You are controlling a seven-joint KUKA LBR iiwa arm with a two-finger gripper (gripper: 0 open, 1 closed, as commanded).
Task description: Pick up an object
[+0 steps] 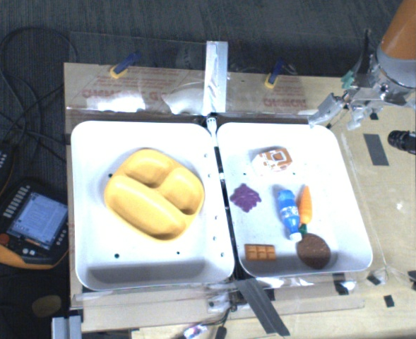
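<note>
Camera view: worktop [377, 210] on dark carpet [193, 9] bears two bins. Left bin [87, 260] holds yellow bread [153, 193]; right bin [349, 232] holds bottle [288, 214], carrot [304, 203]. Pincer [331, 109] beyond the corner, its opening unclear.

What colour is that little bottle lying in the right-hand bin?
The bottle is blue with a white cap, seen in the camera view beside an orange carrot.

I count two white bins: the left bin [87, 260] carries one yellow loaf [155, 193]. The right bin [349, 210] carries six things: one house-shaped toy [272, 159], one purple piece [245, 198], one blue bottle [287, 214], one carrot [304, 204], one chocolate bar [259, 252], one brown ball [313, 250].
</note>
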